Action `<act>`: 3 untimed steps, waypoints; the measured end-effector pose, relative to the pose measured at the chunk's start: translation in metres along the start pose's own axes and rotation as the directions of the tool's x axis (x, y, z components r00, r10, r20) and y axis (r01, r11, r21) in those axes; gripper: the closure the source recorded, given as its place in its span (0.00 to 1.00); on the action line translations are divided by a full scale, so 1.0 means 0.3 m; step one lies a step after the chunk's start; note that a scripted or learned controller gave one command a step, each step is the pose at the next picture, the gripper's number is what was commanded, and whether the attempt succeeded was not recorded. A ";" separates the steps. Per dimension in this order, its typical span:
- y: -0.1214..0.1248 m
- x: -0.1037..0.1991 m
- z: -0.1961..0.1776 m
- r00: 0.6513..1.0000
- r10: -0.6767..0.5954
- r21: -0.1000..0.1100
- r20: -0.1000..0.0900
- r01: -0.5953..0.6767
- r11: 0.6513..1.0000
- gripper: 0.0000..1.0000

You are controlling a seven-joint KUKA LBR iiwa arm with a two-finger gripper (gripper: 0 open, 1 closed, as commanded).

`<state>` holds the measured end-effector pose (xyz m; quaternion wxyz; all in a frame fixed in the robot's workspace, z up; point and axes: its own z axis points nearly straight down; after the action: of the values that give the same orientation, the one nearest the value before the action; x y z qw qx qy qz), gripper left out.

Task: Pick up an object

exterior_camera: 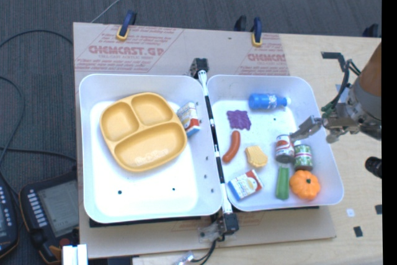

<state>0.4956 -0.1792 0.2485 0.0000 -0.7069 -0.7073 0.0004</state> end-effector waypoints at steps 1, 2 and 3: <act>0.154 0.088 0.515 1.000 0.000 -0.001 0.000 0.000 1.000 0.00; 0.153 0.087 0.484 1.000 0.001 0.001 -0.001 -0.001 1.000 1.00; 0.063 0.236 0.228 1.000 0.000 -0.001 0.000 0.000 1.000 1.00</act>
<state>0.5143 -0.1085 0.1801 -0.0004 -0.7067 -0.7075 -0.0001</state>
